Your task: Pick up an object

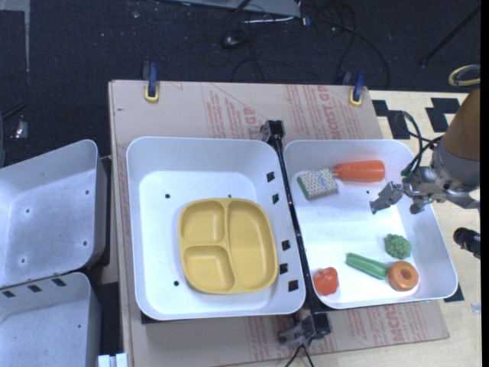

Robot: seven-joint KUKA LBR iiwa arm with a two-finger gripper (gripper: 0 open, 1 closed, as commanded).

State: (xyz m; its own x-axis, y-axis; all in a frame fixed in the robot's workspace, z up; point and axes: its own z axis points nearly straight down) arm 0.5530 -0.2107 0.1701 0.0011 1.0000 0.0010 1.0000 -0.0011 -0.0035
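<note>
Right bin [336, 303] holding carrot [359, 171], sponge [317, 183], broccoli [396, 245], doughnut [403, 276], gripper [399, 197] open and empty over its right edge, yellow divided plate [228, 245] in left bin [153, 205]

Bright, even overhead light, soft shadows inside the white bins [145, 205], slight overall softness, dark floor.

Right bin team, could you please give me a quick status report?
Gripper above right bin, holding nothing. Carrot, sponge, broccoli, donut untouched. Path clear.
</note>
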